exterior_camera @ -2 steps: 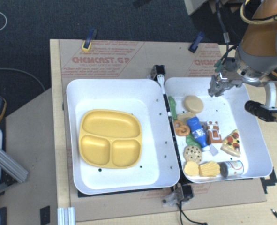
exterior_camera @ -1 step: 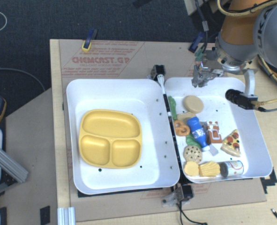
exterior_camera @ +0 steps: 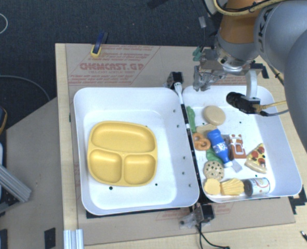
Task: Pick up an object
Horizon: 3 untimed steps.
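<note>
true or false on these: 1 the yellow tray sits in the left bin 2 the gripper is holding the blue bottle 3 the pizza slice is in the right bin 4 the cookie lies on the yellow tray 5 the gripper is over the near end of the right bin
1. True: the yellow divided tray lies in the left bin.
2. False: the blue bottle lies among the toys in the right bin, apart from the gripper.
3. True: the pizza slice lies there.
4. False: the chocolate chip cookie lies in the right bin.
5. False: the gripper hangs over that bin's far end.
</note>
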Each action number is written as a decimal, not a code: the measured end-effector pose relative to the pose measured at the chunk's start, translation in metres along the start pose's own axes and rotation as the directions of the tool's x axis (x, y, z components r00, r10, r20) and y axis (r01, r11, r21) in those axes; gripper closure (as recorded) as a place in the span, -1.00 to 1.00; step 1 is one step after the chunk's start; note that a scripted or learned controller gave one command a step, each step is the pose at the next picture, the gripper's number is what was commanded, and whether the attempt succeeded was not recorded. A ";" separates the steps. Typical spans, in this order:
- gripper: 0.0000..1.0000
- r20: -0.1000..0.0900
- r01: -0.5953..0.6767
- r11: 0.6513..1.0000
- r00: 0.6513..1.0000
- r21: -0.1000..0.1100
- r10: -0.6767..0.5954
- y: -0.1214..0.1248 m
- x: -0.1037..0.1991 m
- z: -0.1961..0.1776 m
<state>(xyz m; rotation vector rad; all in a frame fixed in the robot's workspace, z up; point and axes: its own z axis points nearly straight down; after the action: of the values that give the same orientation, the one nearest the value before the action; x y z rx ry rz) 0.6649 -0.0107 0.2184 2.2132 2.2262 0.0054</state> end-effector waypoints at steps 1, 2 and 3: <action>1.00 0.000 -0.003 1.000 1.000 -0.001 0.003 -0.004 0.016 -0.018; 1.00 0.002 -0.006 1.000 1.000 0.001 0.006 -0.003 0.011 -0.016; 1.00 0.001 -0.007 1.000 1.000 0.007 0.007 -0.010 0.005 -0.007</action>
<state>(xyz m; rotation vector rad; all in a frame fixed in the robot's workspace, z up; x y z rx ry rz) 0.6546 -0.0055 0.2253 2.2237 2.2217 -0.0039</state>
